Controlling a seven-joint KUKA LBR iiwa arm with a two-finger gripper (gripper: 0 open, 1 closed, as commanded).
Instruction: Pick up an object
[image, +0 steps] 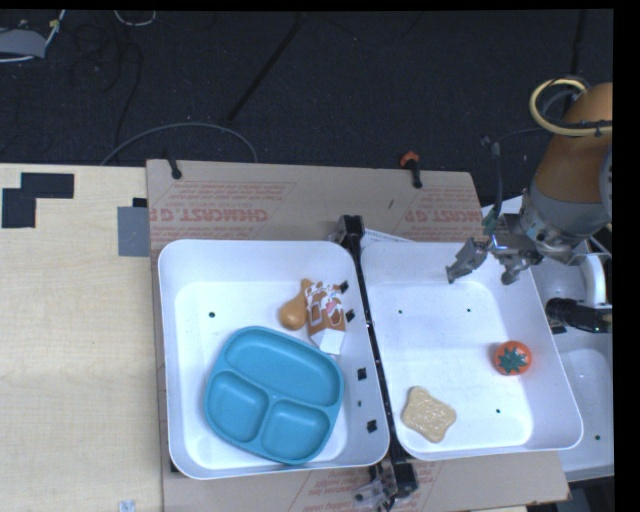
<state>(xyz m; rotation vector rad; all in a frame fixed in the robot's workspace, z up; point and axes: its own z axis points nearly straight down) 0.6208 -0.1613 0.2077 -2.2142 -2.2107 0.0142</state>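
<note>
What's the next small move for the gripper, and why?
Probably swing toward the tomato and start descending. The gripper hangs above the right bin's far edge, holding nothing, and the tomato sits by itself near the right wall, the closest item. The toast lies farther off, at the near edge.

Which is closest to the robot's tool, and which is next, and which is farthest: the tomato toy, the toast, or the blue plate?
Measured from the tool in the camera view:
1. The tomato toy, in the right bin near its right wall.
2. The toast, in the right bin near its front left corner.
3. The blue plate, in the left bin, farthest away.
</note>
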